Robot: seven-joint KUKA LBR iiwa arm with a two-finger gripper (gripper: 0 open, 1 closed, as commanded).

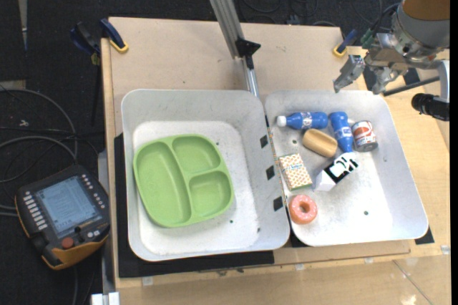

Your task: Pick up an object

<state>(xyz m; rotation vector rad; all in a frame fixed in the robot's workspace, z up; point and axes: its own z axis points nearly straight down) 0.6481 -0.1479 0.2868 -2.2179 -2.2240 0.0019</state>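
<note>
— Since the claw (358, 74) hangs over the far edge of the right-hand shallow white plastic bin (401, 214), which way does it have to go?

— Nearward and a touch left. The closest things are the clear plastic bottle with a blue label (304, 120), lying on its side with its long axis running left to right, and a second blue-labelled bottle (342, 130) lying far to near beside it.

— Anything tucked between them?

— A tan, smooth, bun-shaped oval (320, 142), touching both. Just right of it sits a small red and white metal can (363, 135).

— And nearer still?

— A flat patterned cardboard packet (295, 170), a black and white blocky item (339, 170), and a pink ring doughnut (303, 209), each a little apart.

— Is the claw apart or together?

— Apart, as far as I can judge; nothing sits between its fingers.

— The left bin?

— It holds a green moulded plastic tray with three compartments (184, 180), well away across the counter (179, 53).
</note>
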